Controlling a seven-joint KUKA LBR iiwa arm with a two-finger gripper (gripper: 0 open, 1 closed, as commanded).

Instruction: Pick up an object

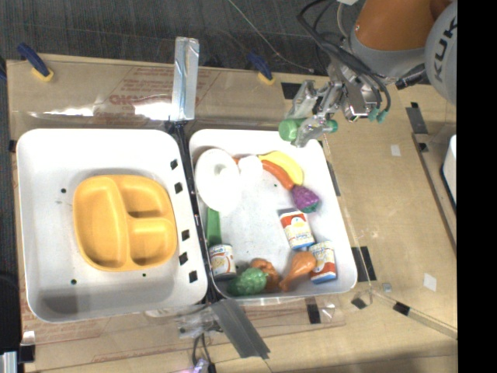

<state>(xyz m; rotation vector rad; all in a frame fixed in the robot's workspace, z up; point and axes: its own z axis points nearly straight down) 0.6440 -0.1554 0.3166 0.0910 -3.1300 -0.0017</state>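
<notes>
Tan wooden bench [388,208] bearing two shallow white plastic bins side by side: left bin [39,231], right bin [342,231]; clear plastic sheet [116,92] lying behind them.

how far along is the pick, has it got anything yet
Looks mostly done: the tool is raised over the right bin's far edge with a green object apparently between its fingers. The yellow tray sits in the left bin. Left: confirming the hold lasts.

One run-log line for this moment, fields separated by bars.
end effector: above right bin's far edge | green object: at its fingertips, hold unclear | yellow tray: left bin
</notes>
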